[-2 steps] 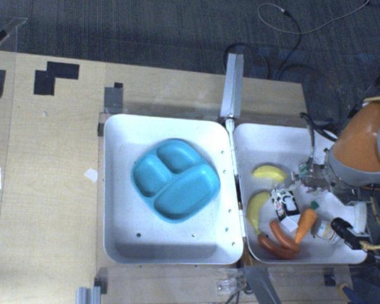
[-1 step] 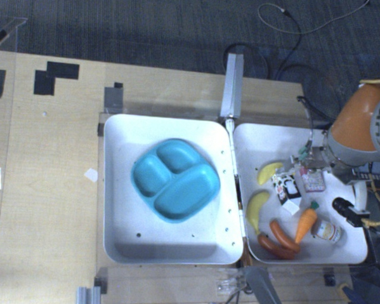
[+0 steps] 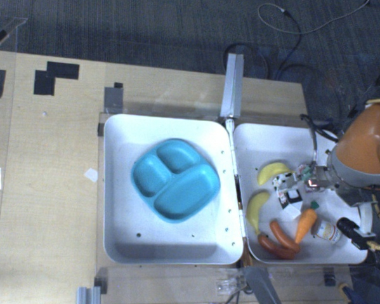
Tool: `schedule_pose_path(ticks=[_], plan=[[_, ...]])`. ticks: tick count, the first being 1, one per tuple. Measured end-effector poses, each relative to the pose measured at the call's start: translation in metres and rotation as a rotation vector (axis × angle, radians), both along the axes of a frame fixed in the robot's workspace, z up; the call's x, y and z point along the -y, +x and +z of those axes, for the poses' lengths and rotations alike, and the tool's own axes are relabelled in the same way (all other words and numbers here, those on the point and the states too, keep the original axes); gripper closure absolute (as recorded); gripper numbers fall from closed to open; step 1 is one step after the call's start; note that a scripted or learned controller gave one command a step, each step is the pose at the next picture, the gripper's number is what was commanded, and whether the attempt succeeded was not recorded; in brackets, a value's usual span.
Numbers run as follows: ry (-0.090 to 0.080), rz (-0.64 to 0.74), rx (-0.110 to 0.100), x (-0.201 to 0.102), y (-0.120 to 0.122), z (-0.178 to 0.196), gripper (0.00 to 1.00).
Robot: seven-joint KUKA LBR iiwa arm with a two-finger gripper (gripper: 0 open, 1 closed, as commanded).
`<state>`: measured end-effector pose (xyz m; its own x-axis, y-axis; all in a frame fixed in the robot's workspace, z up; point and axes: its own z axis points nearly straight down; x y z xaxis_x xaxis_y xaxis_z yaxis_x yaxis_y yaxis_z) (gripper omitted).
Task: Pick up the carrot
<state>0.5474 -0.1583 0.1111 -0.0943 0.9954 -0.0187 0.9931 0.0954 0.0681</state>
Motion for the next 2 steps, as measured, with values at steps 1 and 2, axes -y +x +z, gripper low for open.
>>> schedule_pose_path(ticks=[1,2], plan=[[-0.014,0.241,-0.005,0.011,0.000,0.001,0.00],[-0.031,0.420,-0.006,0.042,-0.033,0.001,0.00]])
